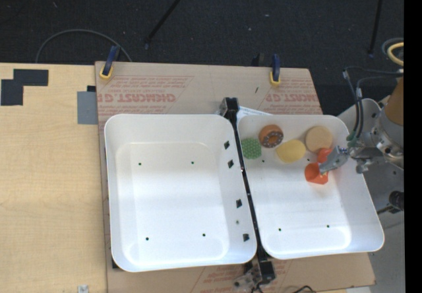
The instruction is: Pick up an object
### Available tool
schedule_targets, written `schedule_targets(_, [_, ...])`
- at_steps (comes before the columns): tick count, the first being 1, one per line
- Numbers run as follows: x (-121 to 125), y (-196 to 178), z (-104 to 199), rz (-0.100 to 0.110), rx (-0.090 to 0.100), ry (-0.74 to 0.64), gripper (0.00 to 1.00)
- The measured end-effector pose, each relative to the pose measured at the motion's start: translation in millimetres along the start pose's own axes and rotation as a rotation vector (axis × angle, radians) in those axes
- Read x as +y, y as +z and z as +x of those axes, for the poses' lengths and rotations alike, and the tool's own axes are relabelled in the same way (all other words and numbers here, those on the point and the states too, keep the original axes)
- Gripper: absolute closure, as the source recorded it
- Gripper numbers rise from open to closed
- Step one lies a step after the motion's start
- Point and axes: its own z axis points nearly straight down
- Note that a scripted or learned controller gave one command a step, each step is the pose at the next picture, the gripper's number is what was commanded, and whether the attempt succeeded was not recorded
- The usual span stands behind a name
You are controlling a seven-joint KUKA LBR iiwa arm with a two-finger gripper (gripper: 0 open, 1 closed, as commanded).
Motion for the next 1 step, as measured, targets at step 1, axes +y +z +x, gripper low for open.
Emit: schedule_targets(1, [23.4,126.8,-12.2,0.006,0.002,-0.001,0.00])
